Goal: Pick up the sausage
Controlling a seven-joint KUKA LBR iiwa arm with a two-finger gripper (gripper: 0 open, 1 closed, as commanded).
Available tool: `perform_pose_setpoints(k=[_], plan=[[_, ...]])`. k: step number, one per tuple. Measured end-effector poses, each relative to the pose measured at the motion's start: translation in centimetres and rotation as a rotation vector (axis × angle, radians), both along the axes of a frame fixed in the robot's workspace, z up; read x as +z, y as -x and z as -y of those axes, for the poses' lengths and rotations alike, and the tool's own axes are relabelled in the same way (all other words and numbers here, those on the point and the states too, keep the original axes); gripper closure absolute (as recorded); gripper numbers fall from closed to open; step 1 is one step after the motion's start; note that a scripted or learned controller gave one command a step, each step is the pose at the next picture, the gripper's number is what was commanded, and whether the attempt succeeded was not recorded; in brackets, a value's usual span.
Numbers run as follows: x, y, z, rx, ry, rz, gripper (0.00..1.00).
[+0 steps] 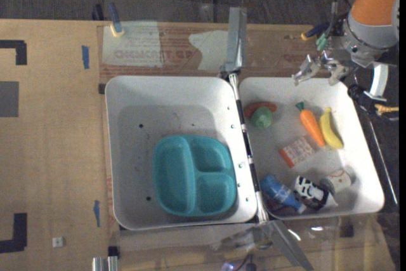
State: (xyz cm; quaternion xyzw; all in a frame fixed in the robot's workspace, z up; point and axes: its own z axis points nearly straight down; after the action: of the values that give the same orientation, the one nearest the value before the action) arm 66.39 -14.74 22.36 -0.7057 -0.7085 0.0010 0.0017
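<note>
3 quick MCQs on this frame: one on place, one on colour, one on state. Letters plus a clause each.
1. Where does the sausage lie?
A. right bin, far-left corner
B. on the tray
C. on the bench

2. What colour is the divided tray in the left bin?
A. red
B. teal
C. yellow

3. Where is the gripper?
A. pressed on the tray
B. above the right bin's far rim, holding nothing
C. lifting the banana

Key: 1 A, the sausage curls by a green item in the right bin. 2 B, the tray is teal. 3 B, the gripper hangs at the rim, nothing between its fingers.
</note>
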Motion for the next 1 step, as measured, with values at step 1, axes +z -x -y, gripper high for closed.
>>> perform_pose_setpoints(k=[1], plan=[[-13.62, 0.80, -4.80, 0.330, 0.000, 0.005, 0.00]])
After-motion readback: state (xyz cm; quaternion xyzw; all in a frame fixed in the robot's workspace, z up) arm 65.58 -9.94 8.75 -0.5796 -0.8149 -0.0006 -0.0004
